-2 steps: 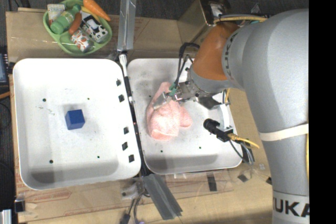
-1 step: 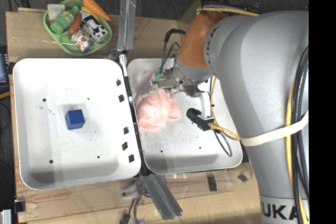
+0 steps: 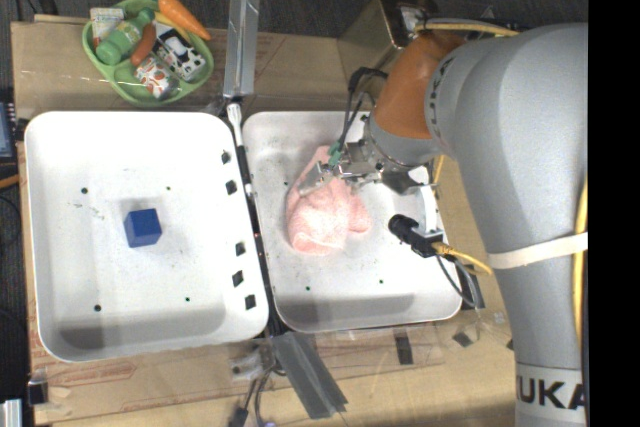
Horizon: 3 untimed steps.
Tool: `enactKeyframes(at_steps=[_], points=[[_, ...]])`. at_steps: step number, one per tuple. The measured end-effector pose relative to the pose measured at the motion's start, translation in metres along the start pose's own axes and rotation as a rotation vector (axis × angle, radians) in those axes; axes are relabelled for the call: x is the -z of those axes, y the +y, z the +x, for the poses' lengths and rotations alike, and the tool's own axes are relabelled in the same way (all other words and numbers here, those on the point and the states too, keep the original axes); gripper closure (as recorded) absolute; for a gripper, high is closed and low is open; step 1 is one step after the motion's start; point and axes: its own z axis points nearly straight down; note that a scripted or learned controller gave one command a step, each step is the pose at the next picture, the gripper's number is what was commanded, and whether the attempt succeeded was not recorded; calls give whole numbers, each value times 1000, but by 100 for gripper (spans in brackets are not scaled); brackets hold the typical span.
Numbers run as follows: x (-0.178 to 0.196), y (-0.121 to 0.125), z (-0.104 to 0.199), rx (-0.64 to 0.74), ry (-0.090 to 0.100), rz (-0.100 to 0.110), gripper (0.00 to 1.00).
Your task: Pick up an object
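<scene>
**Grasp risk at the pink object, right-hand bin**

The arm (image 3: 520, 165) fills the right of the frame, grey with an orange band, and reaches down into the right bin (image 3: 330, 305). Its bulk and cabling hang over that bin's right wall; a snag there during a lift is possible.

The gripper (image 3: 335, 165) sits at the centre of the frame, at the upper edge of a soft, lumpy pink object (image 3: 325, 215). Whether it is spread or pinched cannot be told; the metal parts are too small and cluttered to read. No part of the pink object is seen held.

Judgement: the contact point lies at the object's top rim, not over its middle. A closure there may catch only a fold of soft material, which could slip out on the lift, or simply push the object down the bin floor.

In the left bin (image 3: 60, 215), a small blue cube (image 3: 143, 227) lies well apart, left of centre; no interference expected.

At the upper left of the frame, a green bowl (image 3: 105, 65) of toy food stands outside the bins, clear of the work.
</scene>
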Motion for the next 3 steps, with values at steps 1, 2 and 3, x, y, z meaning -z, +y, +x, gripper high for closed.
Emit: enactKeyframes(at_steps=[1,2,3], points=[[-1,-8,43,122,0,1,0],[-1,-37,39,121,-1,0,0],[9,-37,39,124,1,3,100]])
